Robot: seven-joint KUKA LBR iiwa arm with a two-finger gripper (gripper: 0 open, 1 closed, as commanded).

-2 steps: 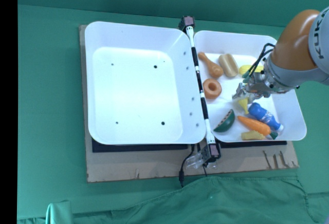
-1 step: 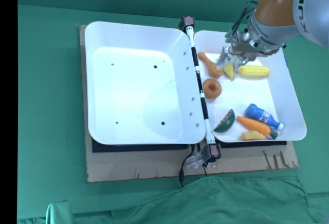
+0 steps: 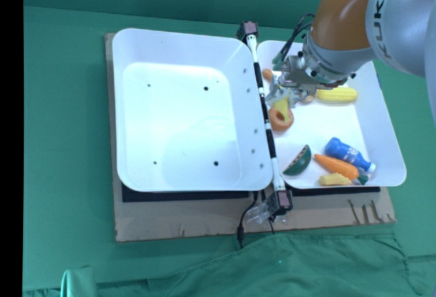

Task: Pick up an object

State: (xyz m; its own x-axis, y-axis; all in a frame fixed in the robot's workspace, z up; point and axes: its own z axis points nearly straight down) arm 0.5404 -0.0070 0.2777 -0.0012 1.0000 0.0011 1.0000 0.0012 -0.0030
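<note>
My gripper (image 3: 284,95) is low in the right bin (image 3: 381,127), close to its left wall. It looks open, with one finger (image 3: 275,92) and the other spread apart. Just below the fingertips lies an orange and yellow fruit half (image 3: 280,117), its yellow tip reaching up between them; nothing is clamped. A yellow corn cob (image 3: 336,95) lies just to the right of the gripper. A small orange piece (image 3: 268,74) sits to its upper left.
Toward the near end of the right bin lie a watermelon slice (image 3: 298,161), a blue bottle (image 3: 347,152), a carrot (image 3: 336,165) and a small yellow item (image 3: 334,180). The left bin (image 3: 136,50) sits alongside, with a black divider rail (image 3: 264,118) between them.
</note>
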